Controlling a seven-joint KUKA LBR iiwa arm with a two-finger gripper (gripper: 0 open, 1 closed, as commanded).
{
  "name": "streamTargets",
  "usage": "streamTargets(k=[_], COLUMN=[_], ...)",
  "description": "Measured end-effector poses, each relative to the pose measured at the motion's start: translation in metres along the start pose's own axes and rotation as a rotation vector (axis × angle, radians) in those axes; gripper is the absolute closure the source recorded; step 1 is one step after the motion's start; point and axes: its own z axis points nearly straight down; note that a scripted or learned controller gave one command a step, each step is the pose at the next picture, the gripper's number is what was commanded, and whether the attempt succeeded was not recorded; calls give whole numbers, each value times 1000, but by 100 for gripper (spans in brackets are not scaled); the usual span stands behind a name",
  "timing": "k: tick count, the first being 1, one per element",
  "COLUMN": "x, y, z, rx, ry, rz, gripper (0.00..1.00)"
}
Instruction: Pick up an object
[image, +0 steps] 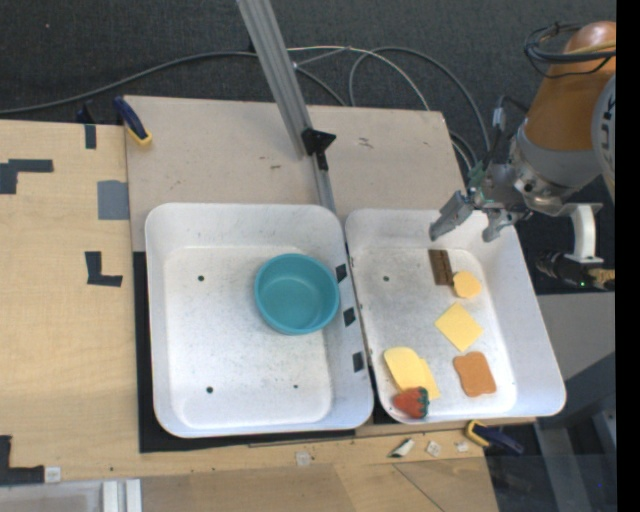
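While the hand (470, 218) hangs open at the right bin's (535, 330) one o'clock: brown block (439, 266), probably light, stiff; pinch its long sides.

Bowl (296, 292) in left bin (180, 400).

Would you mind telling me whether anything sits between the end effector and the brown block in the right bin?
Nothing visible does. The end effector hangs over the far part of the right bin, its fingers spread and nothing between them. The brown block lies just nearer the camera, with bare bin floor between; an orange piece touches the block's other end.
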Motion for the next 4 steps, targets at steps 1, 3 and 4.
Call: streamTargets(k=[1,3,4], x=[0,1,2], y=[0,-2,-4], z=[0,109,164], rx=[0,7,7], ry=[0,0,-1], rz=[-1,0,0], gripper=[0,0,0])
